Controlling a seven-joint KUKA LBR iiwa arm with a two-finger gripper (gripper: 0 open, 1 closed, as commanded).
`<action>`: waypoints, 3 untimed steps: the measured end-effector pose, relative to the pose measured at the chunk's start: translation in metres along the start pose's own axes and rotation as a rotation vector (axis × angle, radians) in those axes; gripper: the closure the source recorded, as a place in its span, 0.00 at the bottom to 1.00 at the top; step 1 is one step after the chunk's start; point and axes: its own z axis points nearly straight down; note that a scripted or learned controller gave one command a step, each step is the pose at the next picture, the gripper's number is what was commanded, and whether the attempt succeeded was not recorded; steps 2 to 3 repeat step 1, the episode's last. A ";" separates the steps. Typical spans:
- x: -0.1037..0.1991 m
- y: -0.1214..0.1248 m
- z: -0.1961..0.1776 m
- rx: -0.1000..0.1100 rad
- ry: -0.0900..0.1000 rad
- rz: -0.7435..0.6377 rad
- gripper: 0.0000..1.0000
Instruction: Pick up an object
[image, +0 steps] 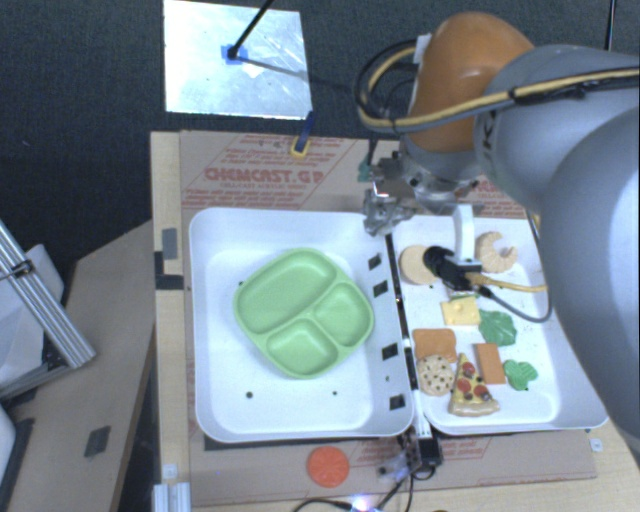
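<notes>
The big grey arm with its orange band (470, 60) is leaning in over the far edge of the right-hand white bin (575, 400), and its gripper (381, 215) hangs right at the far end of the divide between the two bins. It's a tangle of metal and cable up there, and I can't tell how the pincer stands or whether it has anything. Nothing looks lifted from where I'm standing. The pickings all lie in that right bin: a round tan cookie-like disc (414, 264) just beside the divide near the far edge, a curled pale shrimp-like piece (494, 250) towards the far right, a yellow cheese square (461, 312) mid-bin, green leafy pieces (497, 327), an orange-brown toast slice (434, 343), a speckled cookie (435, 375) and a pizza slice (471, 391) towards the near edge. Over in the left bin (215, 330) sits a pale green three-compartment plastic plate (303, 312), dead centre. My read: this is the approach, with no grasp made. The tan disc lies nearest the gripper, so the next move wants a short shift into the right bin, a straight descent, then a clean close.
</notes>
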 end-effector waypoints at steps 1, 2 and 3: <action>0.028 0.001 0.009 0.002 -0.001 0.002 1.00; 0.028 0.001 0.009 0.002 -0.001 0.002 1.00; 0.028 0.001 0.009 0.002 -0.001 0.002 1.00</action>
